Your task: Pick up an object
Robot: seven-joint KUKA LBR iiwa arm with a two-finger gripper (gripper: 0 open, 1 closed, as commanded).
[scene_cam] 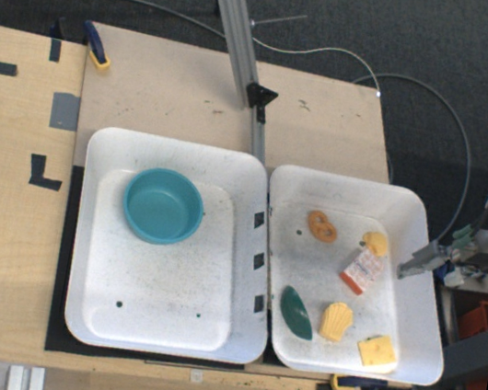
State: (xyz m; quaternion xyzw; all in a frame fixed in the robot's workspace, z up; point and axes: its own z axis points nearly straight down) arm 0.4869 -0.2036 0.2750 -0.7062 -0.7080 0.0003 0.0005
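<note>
From above, the left bin (pixel 92 209) holds a teal bowl (pixel 163 206) near its far left corner. The right bin (pixel 418 267) carries a brown pretzel-shaped piece (pixel 321 225), a small yellow piece (pixel 375 243), a red-and-white packet (pixel 359 273), a dark green object (pixel 297 313), a yellow corn-like piece (pixel 336 321) and a yellow wedge (pixel 376 350) by its near right corner. The gripper (pixel 419 260) sits at the right bin's right rim, holding nothing.

End effector (pixel 419 262) cropped at right edge

Bench (pixel 195 101) bearing two white bins (pixel 87 237)
</note>
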